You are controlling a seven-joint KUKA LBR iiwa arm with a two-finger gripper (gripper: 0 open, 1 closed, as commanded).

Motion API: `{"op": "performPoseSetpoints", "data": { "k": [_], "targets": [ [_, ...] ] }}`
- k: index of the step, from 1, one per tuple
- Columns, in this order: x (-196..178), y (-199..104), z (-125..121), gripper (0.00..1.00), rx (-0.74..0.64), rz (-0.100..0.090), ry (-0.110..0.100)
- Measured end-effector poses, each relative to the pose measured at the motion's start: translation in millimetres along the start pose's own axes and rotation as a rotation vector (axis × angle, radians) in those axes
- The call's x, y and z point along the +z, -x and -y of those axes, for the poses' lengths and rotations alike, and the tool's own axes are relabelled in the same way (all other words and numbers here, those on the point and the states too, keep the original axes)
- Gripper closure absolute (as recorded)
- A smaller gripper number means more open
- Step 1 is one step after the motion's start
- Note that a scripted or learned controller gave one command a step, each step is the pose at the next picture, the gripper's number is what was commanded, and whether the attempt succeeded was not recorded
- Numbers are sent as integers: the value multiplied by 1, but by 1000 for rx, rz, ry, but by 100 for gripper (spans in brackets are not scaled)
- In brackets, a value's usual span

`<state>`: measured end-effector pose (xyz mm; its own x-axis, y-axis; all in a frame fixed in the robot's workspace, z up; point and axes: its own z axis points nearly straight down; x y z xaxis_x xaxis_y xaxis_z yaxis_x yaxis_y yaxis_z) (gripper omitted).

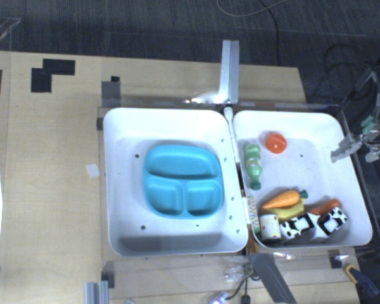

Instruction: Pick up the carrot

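Nothing is done yet — the orange plastic carrot with its green top [283, 199] lies untouched in the right white bin [316, 122], near its front edge, just above the black-and-white toys (cows, perhaps) [313, 222]. My claw's state I cannot tell; the whole reach and grasp remain.

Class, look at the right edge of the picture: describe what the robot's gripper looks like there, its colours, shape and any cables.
At the right bin's edge the gripper appears as a small pale grey metal piece with angular, bracket-like parts. Behind it sit darker fittings with a small teal-green spot. Thin dark cables loop above it toward the floor. It is too small and blurred to make out any markings.
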<state>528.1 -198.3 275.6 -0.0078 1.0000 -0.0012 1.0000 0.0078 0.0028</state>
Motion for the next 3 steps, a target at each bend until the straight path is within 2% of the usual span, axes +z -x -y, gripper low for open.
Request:
{"op": "performPoseSetpoints", "data": {
  "k": [1, 2, 3],
  "targets": [
    [38, -37, 4, 0, -165, 0, 3],
    [139, -62, 18, 0, 287, -2, -2],
    [185, -102, 36, 0, -62, 2, 13]
  ]
}}
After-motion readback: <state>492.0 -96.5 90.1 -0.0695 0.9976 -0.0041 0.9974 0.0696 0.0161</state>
